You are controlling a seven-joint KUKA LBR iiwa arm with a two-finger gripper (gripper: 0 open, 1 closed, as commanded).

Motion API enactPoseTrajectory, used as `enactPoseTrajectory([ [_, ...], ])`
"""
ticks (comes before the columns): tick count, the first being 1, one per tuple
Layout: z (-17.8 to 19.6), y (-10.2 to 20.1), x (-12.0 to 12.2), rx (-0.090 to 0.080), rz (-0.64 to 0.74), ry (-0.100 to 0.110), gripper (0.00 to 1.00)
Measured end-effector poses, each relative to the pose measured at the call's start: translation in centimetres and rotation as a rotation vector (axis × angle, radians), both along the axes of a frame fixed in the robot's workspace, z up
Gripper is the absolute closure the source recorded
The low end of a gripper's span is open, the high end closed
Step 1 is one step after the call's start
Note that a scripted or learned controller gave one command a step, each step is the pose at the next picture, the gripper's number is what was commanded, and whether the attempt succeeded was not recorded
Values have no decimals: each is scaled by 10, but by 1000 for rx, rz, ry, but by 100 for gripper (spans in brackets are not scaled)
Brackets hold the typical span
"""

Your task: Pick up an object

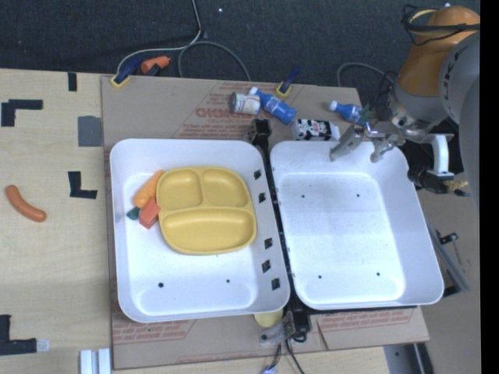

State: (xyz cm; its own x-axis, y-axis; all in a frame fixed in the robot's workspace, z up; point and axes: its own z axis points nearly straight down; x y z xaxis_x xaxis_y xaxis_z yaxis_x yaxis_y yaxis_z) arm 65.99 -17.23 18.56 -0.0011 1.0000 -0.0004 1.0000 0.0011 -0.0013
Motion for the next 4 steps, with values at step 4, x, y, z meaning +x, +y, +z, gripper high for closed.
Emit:
enactPoseTrajectory([
  [4,-65,-26,-44,-5,-1,-9,0],
])
